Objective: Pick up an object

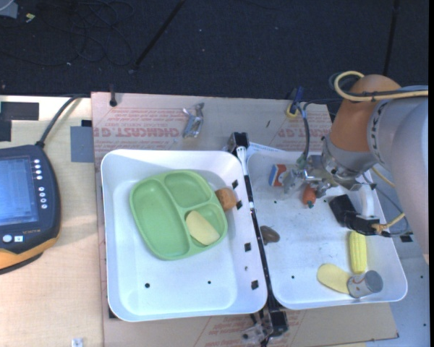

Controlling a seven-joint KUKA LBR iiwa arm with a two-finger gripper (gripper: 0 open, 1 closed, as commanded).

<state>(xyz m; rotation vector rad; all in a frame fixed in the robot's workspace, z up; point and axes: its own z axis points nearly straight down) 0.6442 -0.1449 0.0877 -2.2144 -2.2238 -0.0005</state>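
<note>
a smooth green plate [175, 212] with three parts is being held in the left bin [123, 280], with a soft yellow piece [202, 227] in one part and a round brown thing [226, 198] at its edge. in the right bin [304, 295], a bumpy corn cob [357, 250] is lying near the front, well apart from the pincer [309, 186]. whether the pincer is spread cannot be told.

Two white bins [130, 280] — one green tray [159, 215]
</note>
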